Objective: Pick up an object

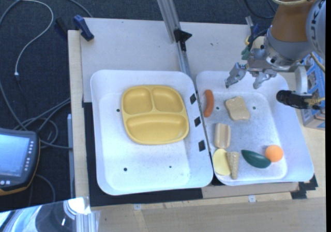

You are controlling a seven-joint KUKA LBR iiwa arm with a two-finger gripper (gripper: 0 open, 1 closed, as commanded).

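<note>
Two grey fingers of the gripper (244,77) hang spread apart with nothing between them, above the far edge of the right white bin (296,143). Nothing lifted yet; descent, closing and lift all remain, by my reading. Nearest candidate: tan bread-slice-shaped toy (237,108), lying flat just in front of the gripper, roughly square, no marked long axis. Beside it, red sausage-shaped toy (208,102), long axis running near-to-far. Yellow divided plastic plate (154,114) sits in left white bin (106,122).
</note>
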